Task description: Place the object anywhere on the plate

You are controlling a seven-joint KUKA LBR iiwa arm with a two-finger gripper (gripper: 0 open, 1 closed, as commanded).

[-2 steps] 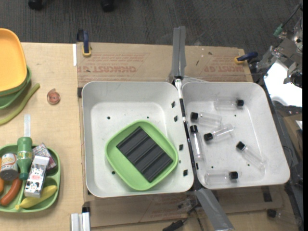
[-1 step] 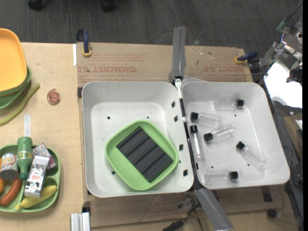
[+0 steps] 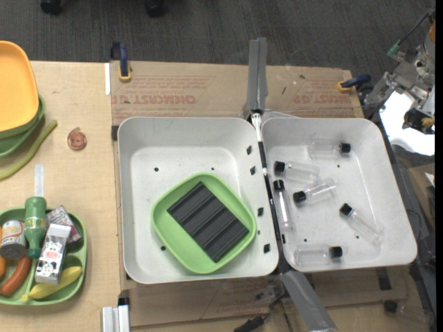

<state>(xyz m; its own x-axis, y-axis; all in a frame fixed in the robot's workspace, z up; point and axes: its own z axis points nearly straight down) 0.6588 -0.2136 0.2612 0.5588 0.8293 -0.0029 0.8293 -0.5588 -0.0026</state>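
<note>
A green plate (image 3: pixel 161 221) with rounded corners lies tilted in the left white bin (image 3: pixel 138 151), toward its front. A dark grey ribbed slab (image 3: pixel 208 220) rests flat on the plate and covers most of its middle. Nothing touches the slab or the plate.
The right bin (image 3: pixel 387 185) holds several clear vials with black caps (image 3: pixel 313 191). On the wooden bench to the left are stacked yellow and green plates (image 3: pixel 15 95), a green tray of toy food (image 3: pixel 41 258) and a small pink roll (image 3: pixel 77 139). Grey equipment with cables (image 3: pixel 415 81) stands at the far right.
</note>
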